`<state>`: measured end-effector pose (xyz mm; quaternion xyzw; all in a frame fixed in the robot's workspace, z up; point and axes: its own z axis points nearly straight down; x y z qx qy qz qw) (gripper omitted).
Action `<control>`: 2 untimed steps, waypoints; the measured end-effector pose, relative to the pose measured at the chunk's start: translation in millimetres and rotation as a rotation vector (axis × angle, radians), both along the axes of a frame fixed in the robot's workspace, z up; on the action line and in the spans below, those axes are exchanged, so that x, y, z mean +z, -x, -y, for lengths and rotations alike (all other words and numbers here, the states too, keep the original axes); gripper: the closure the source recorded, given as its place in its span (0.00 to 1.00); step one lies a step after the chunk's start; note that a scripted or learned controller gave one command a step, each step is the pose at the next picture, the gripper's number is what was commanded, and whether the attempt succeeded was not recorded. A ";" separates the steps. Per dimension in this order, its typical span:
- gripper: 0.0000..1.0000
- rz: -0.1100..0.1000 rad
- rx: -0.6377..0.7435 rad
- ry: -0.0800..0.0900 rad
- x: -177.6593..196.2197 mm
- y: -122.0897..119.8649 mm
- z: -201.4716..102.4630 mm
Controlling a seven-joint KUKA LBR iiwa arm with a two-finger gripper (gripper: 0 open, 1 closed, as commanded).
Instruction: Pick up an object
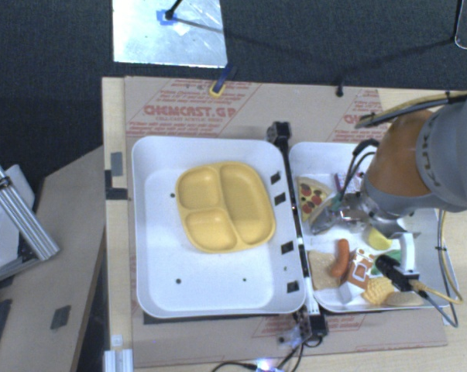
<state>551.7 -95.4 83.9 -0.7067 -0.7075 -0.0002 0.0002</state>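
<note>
Toy food, including a pizza slice, an orange sausage and a yellow waffle piece, is scattered in the right white bin. The tool is lowered among them; its state cannot be told. A yellow 3-compartment plate lies in the left white bin.

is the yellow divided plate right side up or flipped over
Right side up. The yellow plate lies flat in the left bin, its three hollow compartments and raised dividers facing the camera, with no food in them.
</note>
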 end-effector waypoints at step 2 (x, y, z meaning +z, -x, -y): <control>1.00 0.005 0.002 0.001 54.1 -0.7 -2.1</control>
